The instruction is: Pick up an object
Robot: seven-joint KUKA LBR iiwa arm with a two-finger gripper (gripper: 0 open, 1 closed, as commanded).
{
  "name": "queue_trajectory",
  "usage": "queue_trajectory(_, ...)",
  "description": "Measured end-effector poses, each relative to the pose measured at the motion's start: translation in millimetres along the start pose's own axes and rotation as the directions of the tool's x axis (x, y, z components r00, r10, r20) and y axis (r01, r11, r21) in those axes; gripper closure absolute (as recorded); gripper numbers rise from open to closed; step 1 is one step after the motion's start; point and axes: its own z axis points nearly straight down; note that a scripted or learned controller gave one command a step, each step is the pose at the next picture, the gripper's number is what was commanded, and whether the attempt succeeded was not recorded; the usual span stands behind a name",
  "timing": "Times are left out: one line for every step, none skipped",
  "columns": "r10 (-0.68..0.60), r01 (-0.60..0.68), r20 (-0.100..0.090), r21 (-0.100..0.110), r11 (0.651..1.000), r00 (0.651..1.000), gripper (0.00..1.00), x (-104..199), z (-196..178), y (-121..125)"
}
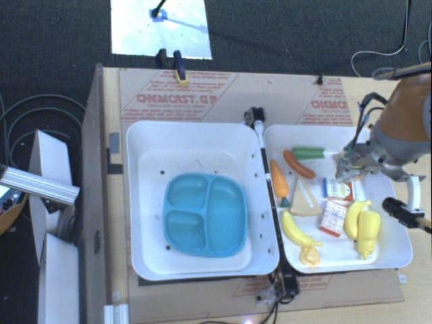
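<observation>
two white bins (145, 181) are seen; the gripper (345, 169) is lowered over a small carton (337, 189), its opening impossible to tell.

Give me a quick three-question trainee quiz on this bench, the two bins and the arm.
1. True or false: the blue plastic divided plate lies in the left white bin.
2. Which touches the near rim of the right white bin more closely: A, the yellow toy banana, or B, the green toy cylinder?
3. Fill in: the gripper hangs over the ____ bin.

Key: 1 true; 2 A; 3 right.
</observation>
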Motion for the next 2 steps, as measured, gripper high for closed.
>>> queue_trajectory(-0.008,0.008,0.000,-0.004,1.000,1.000,0.00,4.6,2.0,4.6)
queue_trajectory(-0.017,0.017,-0.001,-0.007,1.000,1.000,0.00,73.6,61.7,60.6)
